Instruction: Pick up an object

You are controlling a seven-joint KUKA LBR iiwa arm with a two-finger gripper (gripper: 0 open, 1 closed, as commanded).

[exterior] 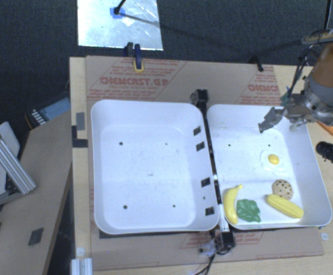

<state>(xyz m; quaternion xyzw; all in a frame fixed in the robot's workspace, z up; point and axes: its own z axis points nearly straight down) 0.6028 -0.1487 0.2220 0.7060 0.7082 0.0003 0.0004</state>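
The right bin holds several toy foods. A fried egg lies near its middle. A round cookie sits just below it, and a yellow corn cob lies at the front right. A banana rests against the front left wall, touching a green leafy piece. My gripper hangs over the back right of this bin, above and behind the egg. It is open, with nothing between its fingers.
The left bin stands beside the right one, with a black clip strip along the shared wall. Both bins sit on a cardboard sheet. A shiny metal plate lies behind the bench.
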